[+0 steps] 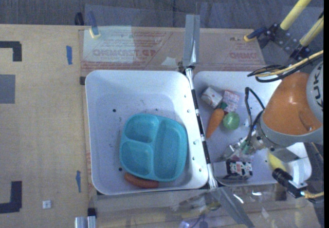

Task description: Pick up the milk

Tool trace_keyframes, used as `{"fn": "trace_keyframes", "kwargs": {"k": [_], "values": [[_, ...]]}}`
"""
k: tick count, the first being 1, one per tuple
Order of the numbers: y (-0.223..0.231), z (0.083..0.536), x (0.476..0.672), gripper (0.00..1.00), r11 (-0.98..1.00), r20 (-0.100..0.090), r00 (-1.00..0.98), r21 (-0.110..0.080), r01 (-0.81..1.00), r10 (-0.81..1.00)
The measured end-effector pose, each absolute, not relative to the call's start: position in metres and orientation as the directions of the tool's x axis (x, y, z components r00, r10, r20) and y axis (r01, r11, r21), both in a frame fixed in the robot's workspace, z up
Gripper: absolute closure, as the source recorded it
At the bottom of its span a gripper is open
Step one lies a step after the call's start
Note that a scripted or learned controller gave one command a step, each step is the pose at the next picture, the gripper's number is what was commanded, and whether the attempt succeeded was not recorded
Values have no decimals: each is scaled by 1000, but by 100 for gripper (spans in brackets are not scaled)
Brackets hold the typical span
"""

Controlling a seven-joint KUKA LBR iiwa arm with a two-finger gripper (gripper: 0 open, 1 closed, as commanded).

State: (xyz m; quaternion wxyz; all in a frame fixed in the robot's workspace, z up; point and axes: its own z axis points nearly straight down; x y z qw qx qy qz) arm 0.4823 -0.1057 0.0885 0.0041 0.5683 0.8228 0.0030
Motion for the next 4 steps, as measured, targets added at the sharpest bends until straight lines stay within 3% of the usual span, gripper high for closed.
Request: {"fn": "trace_keyframes", "kwargs": {"k": [1,2,3,4], "values": [[-103,151,530,0,208,-1,-208,2,978,978],[-100,89,482,0,301,-3,-301,9,954,954],[-84,204,547,0,52,-1,-52,1,999,999],[-102,108,485,0,115,0,-115,0,993,993]]}}
